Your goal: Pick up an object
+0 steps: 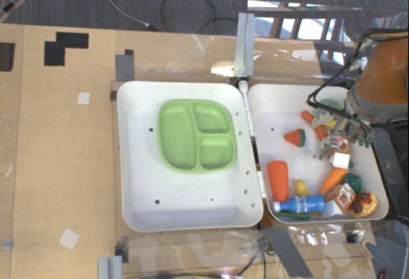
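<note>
In the camera view, two white bins are seen side by side at the centre of the frame. The left bin (137, 207) holds a green divided tray (195, 135). The right bin (268, 105) holds toy objects: an orange cylinder (277, 180), a strawberry (294, 138), a blue bottle (301, 205), a carrot (333, 179) and a white block (340, 160). The gripper (332, 137) is lowered from the right edge over the right bin's upper right part, just above the white block. Whether its fingers are spread or closed cannot be told.
</note>
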Robot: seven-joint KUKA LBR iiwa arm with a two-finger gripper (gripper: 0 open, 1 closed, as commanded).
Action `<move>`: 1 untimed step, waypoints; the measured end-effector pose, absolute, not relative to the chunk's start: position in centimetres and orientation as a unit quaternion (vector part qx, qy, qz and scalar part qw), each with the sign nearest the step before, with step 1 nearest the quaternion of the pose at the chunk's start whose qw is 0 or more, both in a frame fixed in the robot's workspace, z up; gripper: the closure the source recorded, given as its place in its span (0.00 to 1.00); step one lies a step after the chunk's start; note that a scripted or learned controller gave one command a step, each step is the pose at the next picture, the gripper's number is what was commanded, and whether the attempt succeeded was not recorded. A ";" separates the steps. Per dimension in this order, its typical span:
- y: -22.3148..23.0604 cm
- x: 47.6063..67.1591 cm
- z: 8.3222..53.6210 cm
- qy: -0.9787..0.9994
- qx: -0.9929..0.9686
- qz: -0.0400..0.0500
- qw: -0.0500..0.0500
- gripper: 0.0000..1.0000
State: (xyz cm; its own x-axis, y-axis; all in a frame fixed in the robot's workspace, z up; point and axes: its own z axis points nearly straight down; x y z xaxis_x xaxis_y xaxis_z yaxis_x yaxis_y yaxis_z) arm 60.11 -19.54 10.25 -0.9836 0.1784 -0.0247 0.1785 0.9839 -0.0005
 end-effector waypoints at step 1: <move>-15.6 56.3 8.9 0.993 0.121 -0.001 0.007 0.00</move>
